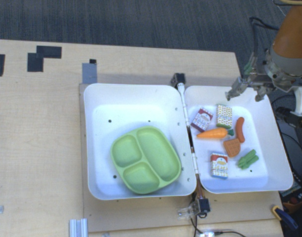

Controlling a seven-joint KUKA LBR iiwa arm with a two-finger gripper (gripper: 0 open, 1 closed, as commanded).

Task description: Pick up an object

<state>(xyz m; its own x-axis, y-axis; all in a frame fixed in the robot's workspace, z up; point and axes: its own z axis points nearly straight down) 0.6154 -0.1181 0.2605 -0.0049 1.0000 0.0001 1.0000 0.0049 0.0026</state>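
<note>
Toy food pieces lie in a small heap in the white bin on the right (274,179). None of them is between the fingers. The gripper (247,89) hangs over the far edge of that bin, and its two grey fingers (235,91) are spread apart with nothing in them.

Closest to the fingers is a small green and white box with a checked print (224,116). Just left of it is a small red and white carton (202,119), tilted. Below those two lies an orange plastic carrot (213,134), with its tip pointing left. A red toy sausage (239,129) lies just right of the carrot, almost straight up and down in the view. Under the sausage is a brown piece shaped like toast (232,147), touching it or nearly so. Farther from the fingers sit a green toy pea pod (247,159) and a second small red and white carton (219,164), near the front of the bin.

Above the gripper the arm is grey with a fat orange band (291,31).

The white bin on the left (92,132) is well away from the fingers. A light green plastic plate with three sections (145,160) rests in it, turned at a slant. Both bins sit on a pale wooden bench (37,147).
</note>
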